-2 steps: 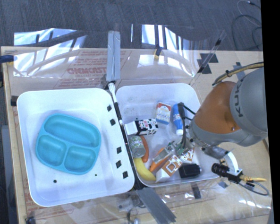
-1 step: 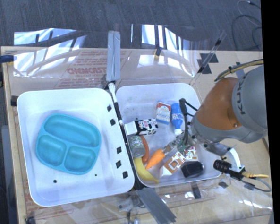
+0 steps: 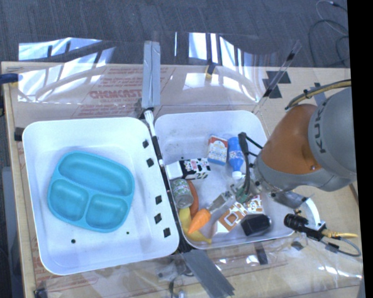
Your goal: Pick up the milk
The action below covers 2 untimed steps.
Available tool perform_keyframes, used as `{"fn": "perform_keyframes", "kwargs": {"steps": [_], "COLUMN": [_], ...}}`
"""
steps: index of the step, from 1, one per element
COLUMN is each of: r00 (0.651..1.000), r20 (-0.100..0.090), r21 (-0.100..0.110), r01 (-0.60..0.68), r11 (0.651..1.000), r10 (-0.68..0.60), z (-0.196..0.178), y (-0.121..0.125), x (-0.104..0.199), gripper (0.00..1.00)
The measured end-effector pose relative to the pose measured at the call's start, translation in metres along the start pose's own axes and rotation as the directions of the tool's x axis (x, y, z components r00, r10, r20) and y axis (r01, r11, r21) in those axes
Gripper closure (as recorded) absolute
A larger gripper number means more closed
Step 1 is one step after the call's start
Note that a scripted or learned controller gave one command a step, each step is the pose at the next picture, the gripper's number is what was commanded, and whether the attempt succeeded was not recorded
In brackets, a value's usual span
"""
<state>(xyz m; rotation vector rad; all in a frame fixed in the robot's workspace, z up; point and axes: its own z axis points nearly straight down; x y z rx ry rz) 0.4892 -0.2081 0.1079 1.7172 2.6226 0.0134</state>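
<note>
1. Camera view: two white bins side by side on the surface. Left bin (image 3: pixel 37 186) holds a blue divided plate (image 3: pixel 91 191).
2. Right bin (image 3: pixel 191 123), centre-right of frame, is cluttered: milk carton (image 3: pixel 194 168) with black-and-white cow print lies near the bin's left wall, mid-height. An orange-and-white carton (image 3: pixel 217 151) and a blue bottle (image 3: pixel 235 155) sit up and right of it; a carrot (image 3: pixel 199 219) and a banana (image 3: pixel 190 224) are below.
3. Arm's orange band (image 3: pixel 287 148) fills the right side. Tool (image 3: pixel 242 189) sits low in the bin, right of the milk, apart from it. Can't tell whether its fingers are open or closed.
4. Handling guess: small carton, light, fairly stiff but crushable, smooth sides. Best to pinch across the narrow flat faces, mid-body.
</note>
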Motion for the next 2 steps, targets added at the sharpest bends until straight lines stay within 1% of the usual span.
{"fn": "perform_keyframes", "kwargs": {"steps": [1, 2], "r00": [1.0, 0.975], "r20": [-0.001, 0.002], "r21": [0.001, 0.01], "r01": [0.005, -0.22], "r11": [1.0, 0.975], "r10": [-0.005, 0.22], "z": [-0.008, -0.11], "y": [0.002, 0.045], "x": [0.0, 0.09], "gripper": [1.0, 1.0]}}
